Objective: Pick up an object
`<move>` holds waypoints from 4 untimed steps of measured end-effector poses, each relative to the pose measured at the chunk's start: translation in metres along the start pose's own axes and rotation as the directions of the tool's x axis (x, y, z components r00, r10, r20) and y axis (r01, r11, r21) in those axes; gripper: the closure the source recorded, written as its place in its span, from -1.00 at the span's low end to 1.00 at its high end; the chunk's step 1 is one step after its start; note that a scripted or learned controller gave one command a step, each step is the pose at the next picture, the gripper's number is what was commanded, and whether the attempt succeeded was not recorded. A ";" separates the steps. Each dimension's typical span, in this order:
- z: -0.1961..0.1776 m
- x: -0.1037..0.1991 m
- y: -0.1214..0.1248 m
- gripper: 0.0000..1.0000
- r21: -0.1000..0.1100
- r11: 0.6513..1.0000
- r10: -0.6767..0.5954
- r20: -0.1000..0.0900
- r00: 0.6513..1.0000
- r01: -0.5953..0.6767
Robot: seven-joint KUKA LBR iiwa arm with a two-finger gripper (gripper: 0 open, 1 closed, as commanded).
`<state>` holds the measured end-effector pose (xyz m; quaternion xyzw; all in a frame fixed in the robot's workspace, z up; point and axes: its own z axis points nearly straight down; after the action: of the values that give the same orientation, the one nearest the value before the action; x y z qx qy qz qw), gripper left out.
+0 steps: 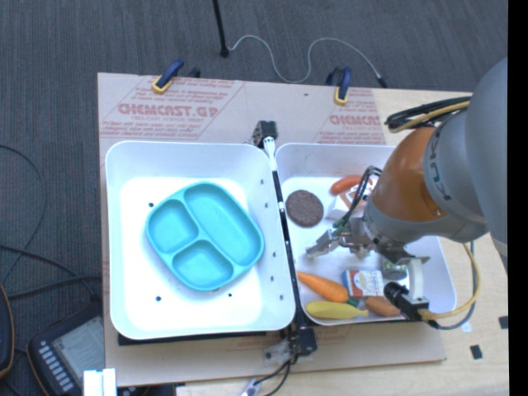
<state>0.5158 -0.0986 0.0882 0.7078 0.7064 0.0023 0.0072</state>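
The right bin (pixel 285 221) holds several small objects: a brown round disc (pixel 304 208), an orange carrot (pixel 323 286), a yellow piece (pixel 334 310), a small red and white packet (pixel 363 283), a reddish-orange piece (pixel 381 306) and another red-orange piece (pixel 346 185) near the far wall. My gripper (pixel 328 236) hangs low over the bin's white floor, just right of the brown disc and above the carrot. It looks open, with nothing between its fingers. The arm hides the right part of this bin.
A light blue plate (pixel 205 235) with three compartments lies in the left bin (pixel 115 221). The bins share a ridge (pixel 279 221) down the middle. Black cabling and a black part (pixel 404 299) hang by the near right corner. Two clamps (pixel 341 87) hold the board at the back.
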 end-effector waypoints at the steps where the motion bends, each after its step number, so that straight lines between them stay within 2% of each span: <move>1: 0.000 0.000 -0.018 -1.00 -0.001 1.000 -0.002 -0.002 1.000 0.002; 2: -0.001 0.003 -0.027 -1.00 -0.003 1.000 -0.001 0.000 1.000 0.001; 3: 0.001 0.000 -0.001 -1.00 0.012 1.000 -0.001 -0.007 1.000 0.001; 4: 0.000 0.004 -0.028 -1.00 0.001 1.000 -0.001 -0.002 1.000 0.001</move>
<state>0.4874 -0.0947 0.0880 0.7073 0.7069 0.0029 0.0063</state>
